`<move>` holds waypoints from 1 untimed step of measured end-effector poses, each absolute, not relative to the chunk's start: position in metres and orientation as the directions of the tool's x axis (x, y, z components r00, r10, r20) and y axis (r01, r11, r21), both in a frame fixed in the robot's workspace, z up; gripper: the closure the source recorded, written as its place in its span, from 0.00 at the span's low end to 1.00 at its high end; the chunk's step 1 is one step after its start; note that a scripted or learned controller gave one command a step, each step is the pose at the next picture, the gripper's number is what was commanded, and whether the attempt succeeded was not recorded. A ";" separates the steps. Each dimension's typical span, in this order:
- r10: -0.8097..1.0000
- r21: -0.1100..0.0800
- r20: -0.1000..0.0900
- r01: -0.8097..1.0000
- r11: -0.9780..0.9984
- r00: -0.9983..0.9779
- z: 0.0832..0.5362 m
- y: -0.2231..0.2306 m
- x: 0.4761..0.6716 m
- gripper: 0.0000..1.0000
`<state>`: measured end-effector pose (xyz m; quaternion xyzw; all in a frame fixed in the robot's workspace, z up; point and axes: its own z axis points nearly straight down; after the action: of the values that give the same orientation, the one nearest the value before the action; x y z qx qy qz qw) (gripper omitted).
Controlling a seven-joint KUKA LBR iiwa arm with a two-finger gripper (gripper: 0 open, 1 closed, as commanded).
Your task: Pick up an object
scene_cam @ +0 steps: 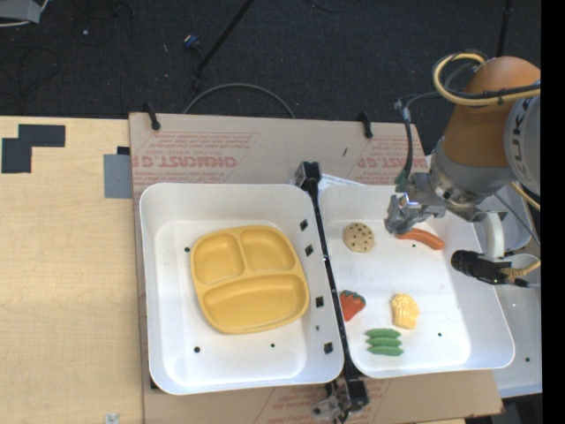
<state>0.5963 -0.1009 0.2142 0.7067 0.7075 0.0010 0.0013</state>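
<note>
Orange sausage (421, 237) lies in the right bin (477, 347) near its far edge, directly beneath the gripper (403, 216). Jaw state cannot be determined; pickup appears not yet completed. Cookie (358, 237) sits just beside.

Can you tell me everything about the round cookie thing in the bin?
The cookie is a small toy, round and flat, tan with dark specks like chocolate chips. It lies flat on the floor of the right bin, near its upper left part. Nothing touches it. The gripper is to its right, by an orange sausage-like toy.
</note>
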 end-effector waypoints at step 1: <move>1.000 0.000 0.000 1.000 0.001 -0.001 0.234 -0.102 0.597 1.00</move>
<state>0.5967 -0.1020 0.2342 0.7069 0.7073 0.0001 0.0002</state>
